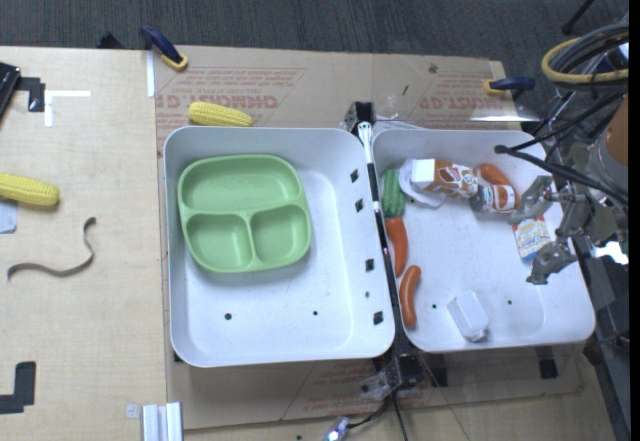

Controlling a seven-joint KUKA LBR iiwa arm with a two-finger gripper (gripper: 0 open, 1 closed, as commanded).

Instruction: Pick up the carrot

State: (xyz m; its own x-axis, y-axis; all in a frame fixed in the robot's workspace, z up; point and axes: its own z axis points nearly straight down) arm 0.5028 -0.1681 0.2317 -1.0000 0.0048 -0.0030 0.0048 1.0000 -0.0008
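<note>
The carrot [397, 242] is orange with a green leafy top and lies lengthwise against the left wall of the right bin [500, 329], top pointing to the back. My gripper [541, 230] hangs over the bin's right side, far to the right of the carrot. Its two grey fingers [537, 193] are spread wide, so it is open. A small blue-and-white packet [530, 237] lies in the gap between them, not clamped.
An orange sausage [408, 295] lies just in front of the carrot. A white cube [421, 171], a bottle-shaped toy [462, 181] and another sausage [495, 175] are at the back, a clear cup [468, 316] in front. The left bin [330, 329] holds a green divided plate [243, 212].
</note>
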